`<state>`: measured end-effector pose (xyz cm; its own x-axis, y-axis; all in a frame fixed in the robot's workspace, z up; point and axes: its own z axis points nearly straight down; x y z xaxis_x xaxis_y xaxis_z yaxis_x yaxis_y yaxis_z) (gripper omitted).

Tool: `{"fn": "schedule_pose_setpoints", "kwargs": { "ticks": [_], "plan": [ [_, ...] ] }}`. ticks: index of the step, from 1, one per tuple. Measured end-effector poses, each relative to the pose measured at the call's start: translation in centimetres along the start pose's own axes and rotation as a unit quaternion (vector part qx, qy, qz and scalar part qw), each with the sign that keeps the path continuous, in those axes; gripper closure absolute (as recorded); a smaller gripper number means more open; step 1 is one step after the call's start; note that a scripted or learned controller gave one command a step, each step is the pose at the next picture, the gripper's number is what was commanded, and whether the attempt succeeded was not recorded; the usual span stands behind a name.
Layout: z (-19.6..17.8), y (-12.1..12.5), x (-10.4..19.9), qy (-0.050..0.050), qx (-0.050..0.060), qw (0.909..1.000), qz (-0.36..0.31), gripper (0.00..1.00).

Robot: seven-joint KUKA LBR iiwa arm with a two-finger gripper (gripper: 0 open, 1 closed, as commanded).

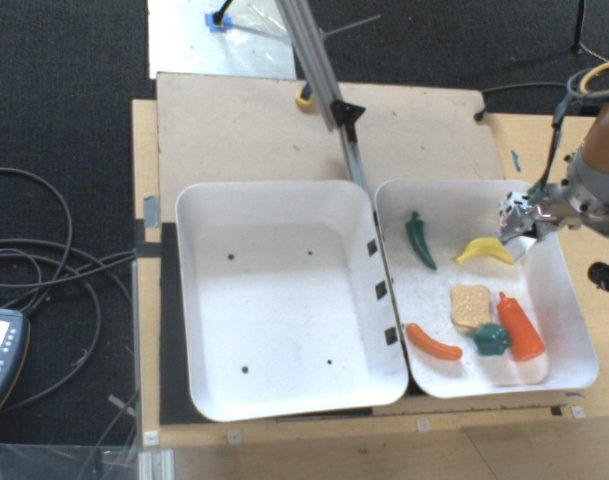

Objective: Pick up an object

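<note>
The right bin [564, 298] holds a green chili pepper [419, 239], a yellow banana [485, 252], a tan slice of bread [470, 305], an orange carrot [433, 342], a green broccoli piece [491, 339] and an orange-red bottle [521, 328]. My gripper [518, 220] hangs over the bin's far right side, just right of and above the banana. Nothing shows between its fingers. The arm's grey wrist with its orange band enters from the right edge.
The left bin [199, 268] sits beside the right one, sharing a middle wall with black clips [380, 290]. A slanted metal pole [314, 48] crosses above the bench from the top. Cables lie on the floor at left.
</note>
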<state>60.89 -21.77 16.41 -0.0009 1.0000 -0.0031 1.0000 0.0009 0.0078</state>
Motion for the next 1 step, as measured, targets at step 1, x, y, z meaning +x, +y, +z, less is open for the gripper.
{"fn": "schedule_pose_setpoints", "kwargs": {
  "ticks": [1],
  "plan": [
    [-4.62,0.84,-0.08,0.000,0.000,1.0000,-0.002,1.00]
  ]
}}
